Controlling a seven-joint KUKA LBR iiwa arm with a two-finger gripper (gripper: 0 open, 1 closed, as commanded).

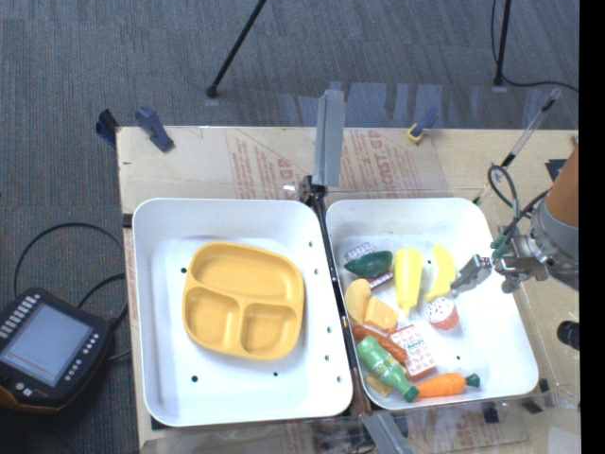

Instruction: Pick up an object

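The right bin (492, 348) holds several toy foods. Among them are a yellow corn cob (407, 277), a yellow banana-like piece (441, 269), a dark green pepper (369, 263), a small red and white can (442, 314), a red and white box (414, 348), a green bottle (386, 365) and an orange carrot (440, 384). My gripper (470, 275) reaches in from the right edge of this bin. It hangs beside the banana-like piece and just above the can. I see nothing held in it.
The left bin (156, 253) carries a yellow divided plate (246, 301). A grey post (329, 149) rises behind the seam between the bins. Cables (506, 192) hang near the arm at right. A teach pendant (47, 348) lies on the floor at left.
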